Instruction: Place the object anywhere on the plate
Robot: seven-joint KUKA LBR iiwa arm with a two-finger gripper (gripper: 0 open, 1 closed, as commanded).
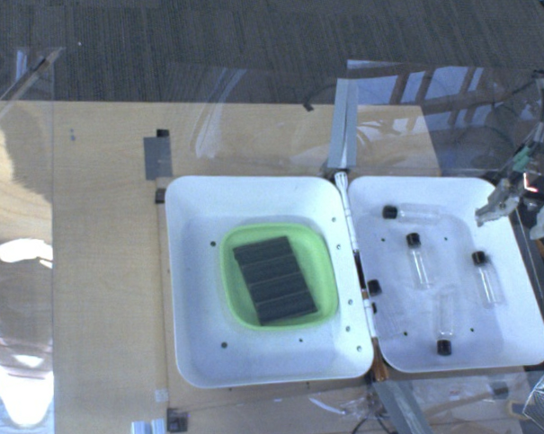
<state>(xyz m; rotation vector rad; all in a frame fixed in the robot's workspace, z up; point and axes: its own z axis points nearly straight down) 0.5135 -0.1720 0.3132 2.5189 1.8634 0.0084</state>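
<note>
1. pale wood bench [95, 291] is lying at the far left, bare but for small dark brackets, and clear sheeting above it is throwing glare; we are treating that side as free room.
2. in the left bin [192, 350] we are seeing the green plate [234, 285], and the dark ridged block [275, 280] is already lying flat on it, slightly turned, well inside the rim. we are judging the placing as done or nearly so.
3. to do this step well, we are advising a straight lift away from the plate, with no sideways drag, since the block could slide on the smooth plate if nudged.
4. the right bin [520, 336] is holding several clear vials with black caps [419, 259], lying apart from one another; we are keeping any retreat path above them.
5. at the right edge, over the bin's corner, the gripper [493, 206] is showing as a small grey shape; we cannot tell whether its fingers are apart or together, and nothing is visibly held in it.
6. the bins are sitting touching along their shared edge, so room between them is tight.
</note>
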